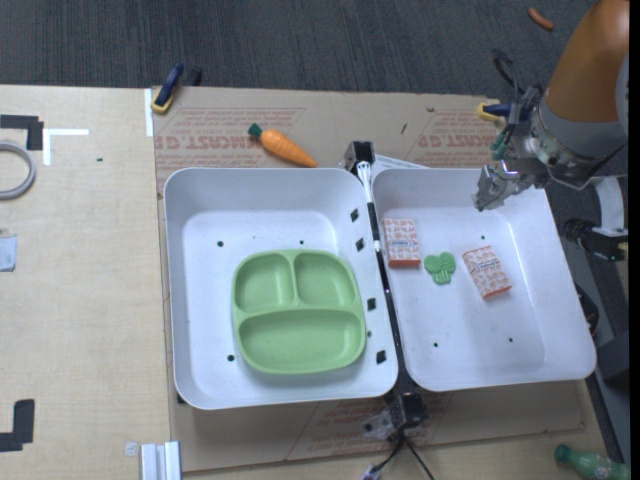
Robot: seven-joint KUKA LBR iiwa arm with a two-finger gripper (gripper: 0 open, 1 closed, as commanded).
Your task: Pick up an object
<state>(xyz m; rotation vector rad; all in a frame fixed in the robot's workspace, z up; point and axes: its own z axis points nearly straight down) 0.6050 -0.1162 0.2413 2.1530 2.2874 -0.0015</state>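
Now the approach step
Claw [490, 190] hangs at upper right; its state I cannot tell; next, I think, lowering onto small box [486, 271].

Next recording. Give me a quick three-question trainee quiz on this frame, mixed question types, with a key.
1. True or false: the green divided plate lies in the right bin.
2. How many small printed boxes lie in the right bin?
3. The toy carrot lies: A) in the left bin, B) on the cardboard beyond the bins, C) on the plate.

Key: 1 false, it lies in the left bin. 2 two. 3 B.
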